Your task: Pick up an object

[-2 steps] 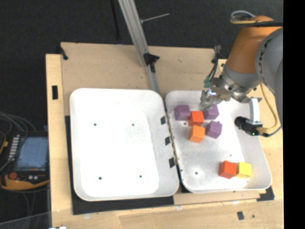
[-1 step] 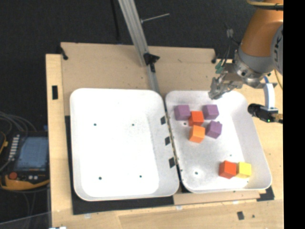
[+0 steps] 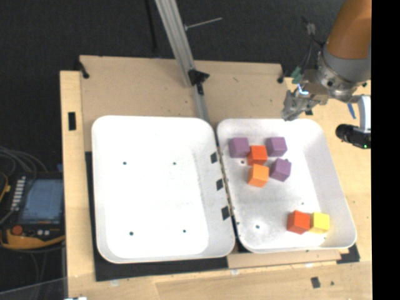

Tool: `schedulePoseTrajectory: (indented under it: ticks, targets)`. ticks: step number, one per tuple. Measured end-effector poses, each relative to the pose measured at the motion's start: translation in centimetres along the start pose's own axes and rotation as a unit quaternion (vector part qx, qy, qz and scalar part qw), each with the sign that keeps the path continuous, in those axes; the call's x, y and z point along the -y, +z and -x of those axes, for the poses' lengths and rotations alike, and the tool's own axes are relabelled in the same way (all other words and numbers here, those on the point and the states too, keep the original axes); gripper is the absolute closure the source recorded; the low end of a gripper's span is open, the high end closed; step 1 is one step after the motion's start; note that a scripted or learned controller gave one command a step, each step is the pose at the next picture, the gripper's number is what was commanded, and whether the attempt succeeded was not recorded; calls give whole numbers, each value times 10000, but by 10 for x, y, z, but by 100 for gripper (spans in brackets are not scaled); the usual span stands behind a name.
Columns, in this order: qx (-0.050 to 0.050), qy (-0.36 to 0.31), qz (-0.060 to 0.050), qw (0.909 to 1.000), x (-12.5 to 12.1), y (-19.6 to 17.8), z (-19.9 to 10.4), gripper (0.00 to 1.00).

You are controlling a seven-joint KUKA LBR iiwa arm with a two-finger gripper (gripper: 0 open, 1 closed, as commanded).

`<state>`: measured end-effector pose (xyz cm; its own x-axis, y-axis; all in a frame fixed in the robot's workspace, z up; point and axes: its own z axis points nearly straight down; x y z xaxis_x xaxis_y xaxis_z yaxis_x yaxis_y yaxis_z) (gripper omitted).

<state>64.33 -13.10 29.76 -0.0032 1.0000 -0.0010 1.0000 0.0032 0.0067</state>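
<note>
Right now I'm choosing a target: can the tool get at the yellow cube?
Probably yes: the yellow cube lies uncovered near the bin's corner, only an orange cube alongside. The tool hangs above the far rim.

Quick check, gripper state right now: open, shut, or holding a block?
Gripper: above the right bin's far rim, no block between its fingers; open or shut cannot be told.

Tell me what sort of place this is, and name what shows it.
Probably a robotics lab test bench. A grey and orange arm with its end effector hangs above two shallow white bins; the right one holds small coloured blocks, and a control pendant with cables lies at the left.
</note>
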Motion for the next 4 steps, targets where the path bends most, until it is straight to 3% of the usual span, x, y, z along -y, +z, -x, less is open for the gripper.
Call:
schedulePoseTrajectory:
  ticks: [4]
  targets:
    - [-12, -22, -35, 10000, 71, 27, -181, 100]
